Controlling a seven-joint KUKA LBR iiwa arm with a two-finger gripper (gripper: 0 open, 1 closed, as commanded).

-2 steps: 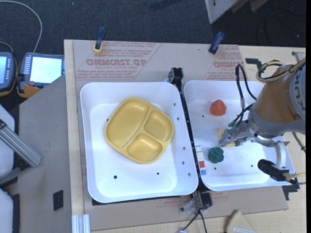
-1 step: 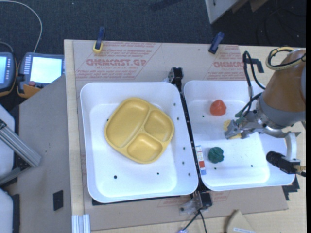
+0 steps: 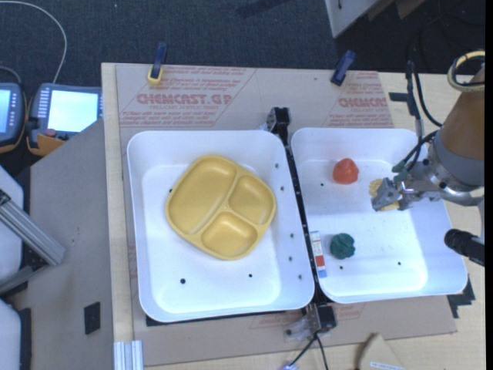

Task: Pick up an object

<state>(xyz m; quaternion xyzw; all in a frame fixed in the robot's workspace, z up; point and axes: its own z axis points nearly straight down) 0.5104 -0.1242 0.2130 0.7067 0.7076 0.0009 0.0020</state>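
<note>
You are looking at three small things lying in the right bin (image 3: pixel 362 284). A red-orange object (image 3: pixel 345 171) is sitting toward twelve o'clock of that bin's floor, standing free on the white. A dark green object (image 3: pixel 342 245) is lying toward seven o'clock of the same bin, well apart from the red-orange one and just beside a red, white and blue strip (image 3: pixel 317 254) that is running along the bin's nine o'clock wall. A yellow object (image 3: pixel 384 191) is showing at three o'clock from the red-orange one, right at the tip of the tool (image 3: pixel 387 196).

The tool is hanging over the right bin's three o'clock half, reaching in from the arm (image 3: pixel 462 141), whose orange band is showing above the wrist. It is sitting against or over the yellow object, but you cannot tell whether that object is clamped or merely beside it, and you cannot tell how the tool is set.

In the left bin (image 3: pixel 154 268), a yellow divided plate (image 3: pixel 221 206) is lying flat near the middle, turned at a slant, with three compartments facing up. Both bins are resting side by side on the counter (image 3: pixel 192 91), which is covered by a brown sheet printed with red lettering. A clamp (image 3: pixel 157 64) with a yellow base is gripping the counter's twelve o'clock edge.
</note>
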